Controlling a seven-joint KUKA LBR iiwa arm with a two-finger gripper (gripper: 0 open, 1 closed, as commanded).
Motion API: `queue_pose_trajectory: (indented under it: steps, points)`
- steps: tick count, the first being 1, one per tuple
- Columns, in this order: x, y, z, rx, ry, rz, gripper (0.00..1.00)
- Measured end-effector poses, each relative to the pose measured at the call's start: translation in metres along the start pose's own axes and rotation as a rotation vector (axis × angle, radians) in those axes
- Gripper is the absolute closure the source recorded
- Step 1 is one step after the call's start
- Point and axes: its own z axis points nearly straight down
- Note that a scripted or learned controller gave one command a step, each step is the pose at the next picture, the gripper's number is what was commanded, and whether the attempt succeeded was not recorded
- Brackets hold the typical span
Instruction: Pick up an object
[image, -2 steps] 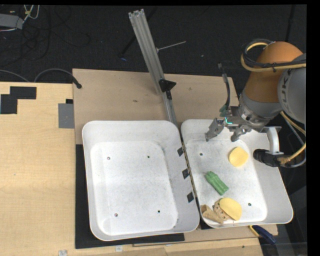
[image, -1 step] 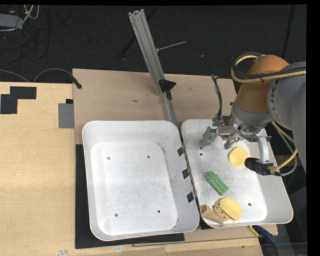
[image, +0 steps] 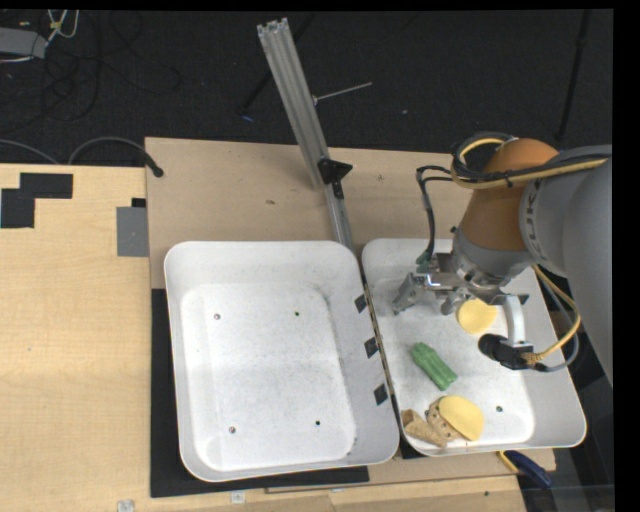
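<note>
Right of the frame: grey arm (image: 560, 220) with orange band (image: 510, 160), reaching in over the right bin (image: 565, 425). Gripper (image: 425, 302) low over the upper left part of that bin, close to its floor. Fingers (image: 404, 297) spread apart, with nothing between them. Just right of the gripper, a small yellow piece (image: 477, 318), partly tucked under the wrist, not between the fingers. Below the gripper, near the bin's middle, a green block (image: 434, 365) lying at a slant, apart from the fingers. Further down, at the bin's lower edge, a round yellow lump (image: 462, 416) touching a tan scrap (image: 424, 428) on its left. Left bin (image: 190, 300) filling the centre of the frame, side by side with the right one, with black clips (image: 370, 345) along the shared edge. A metal rail (image: 300, 110) running slantwise from top centre down to the spot where the two bins meet. Black cables (image: 430, 215) looping beside the wrist. Pale wood bench (image: 70, 350) at the left, dark floor across the top.
</note>
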Motion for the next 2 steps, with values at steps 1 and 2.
queue_pose_trajectory:
  steps: [1, 2]
  points:
    - [0.001, 0.0, 0.017, -0.005, -0.001, 0.001, 0.0]
    - [0.0, 0.0, 0.006, -0.005, 0.0, 0.006, 1.0]
